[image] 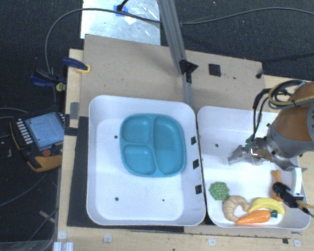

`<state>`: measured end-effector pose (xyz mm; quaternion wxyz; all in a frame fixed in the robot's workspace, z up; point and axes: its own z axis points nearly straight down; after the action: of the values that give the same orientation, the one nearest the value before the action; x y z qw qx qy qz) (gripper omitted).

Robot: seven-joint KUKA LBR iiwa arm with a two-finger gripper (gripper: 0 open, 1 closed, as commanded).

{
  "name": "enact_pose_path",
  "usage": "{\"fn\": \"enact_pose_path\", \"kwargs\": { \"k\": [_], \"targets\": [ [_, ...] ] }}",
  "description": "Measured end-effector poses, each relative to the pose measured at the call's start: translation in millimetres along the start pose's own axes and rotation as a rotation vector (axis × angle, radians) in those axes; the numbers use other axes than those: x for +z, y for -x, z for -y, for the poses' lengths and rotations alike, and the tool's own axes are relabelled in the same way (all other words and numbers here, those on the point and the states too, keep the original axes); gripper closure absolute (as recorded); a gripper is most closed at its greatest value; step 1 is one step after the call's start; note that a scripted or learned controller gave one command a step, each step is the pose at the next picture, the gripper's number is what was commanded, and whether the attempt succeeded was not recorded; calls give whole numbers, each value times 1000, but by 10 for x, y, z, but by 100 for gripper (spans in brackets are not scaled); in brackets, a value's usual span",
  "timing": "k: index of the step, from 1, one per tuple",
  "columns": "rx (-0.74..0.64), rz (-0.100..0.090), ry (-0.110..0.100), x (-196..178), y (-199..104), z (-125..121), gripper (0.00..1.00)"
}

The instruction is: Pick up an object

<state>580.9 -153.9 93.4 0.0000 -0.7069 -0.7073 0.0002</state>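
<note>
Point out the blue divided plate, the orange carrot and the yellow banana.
blue divided plastic plate [153, 145]: camera view, on its central ridge.
orange toy carrot [253, 217]: camera view, mid-body.
yellow toy banana [267, 204]: camera view, middle of its curve.

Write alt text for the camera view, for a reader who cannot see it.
A grey robot arm's end effector hovers over the right white bin, above toy food clustered at its near edge: a green broccoli, croissant, banana and carrot. The left white bin holds a blue divided plate.
</note>
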Motion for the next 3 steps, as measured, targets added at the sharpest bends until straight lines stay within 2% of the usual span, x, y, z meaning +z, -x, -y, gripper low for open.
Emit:
{"fn": "enact_pose_path", "kwargs": {
  "k": [1, 3],
  "targets": [
    [1, 1, 4, -135, 5, -13, 100],
    [-3, 3, 8, -1265, 192, -136, 100]
  ]
}}
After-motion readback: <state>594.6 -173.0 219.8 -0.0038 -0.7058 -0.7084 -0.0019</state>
